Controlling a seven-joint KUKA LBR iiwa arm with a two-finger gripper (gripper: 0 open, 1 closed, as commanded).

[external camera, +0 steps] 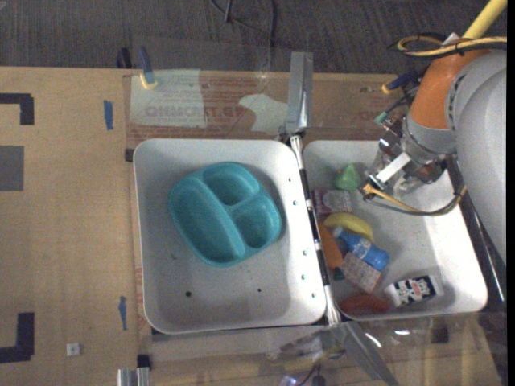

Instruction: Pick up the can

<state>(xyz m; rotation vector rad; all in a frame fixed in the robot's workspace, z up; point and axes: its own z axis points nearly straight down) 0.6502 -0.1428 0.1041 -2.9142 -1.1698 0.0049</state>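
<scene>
Wide tan wooden bench (64, 215) under the camera. The grey arm with the orange band (475, 111) comes in from the right, bulking over the far corner. Two shallow white bins sit side by side. The left white bin (153, 296) holds one teal divided plastic plate (225, 211) and nothing I need. The right white bin (451, 248) carries the clutter, bunched along the dividing wall: a yellow banana (348, 223), a blue-and-white bottle-like item (366, 250) just below it, a checked red-and-white packet (361, 272), a black-and-white small carton (413, 289) near the front edge, a flat red piece (364, 303), an orange strip (331, 249) against the wall, and a soft green lump (348, 175) toward the back. My best reading of the can is the small pale cylinder with a pinkish label (331, 200), lying against the divider between the green lump and the banana. It is too small to be sure. The two-finger gripper (380, 182) hangs over the back of the right bin, just beside the green lump and near the can but apart from it. I cannot tell whether the pincer is spread or pressed together, and nothing shows in it. Step in hand, as I judge: approach, no grasp yet. The next move calls for a shift toward the divider and a descent squarely over the cylinder, with care for the wall and the banana crowding it.
</scene>
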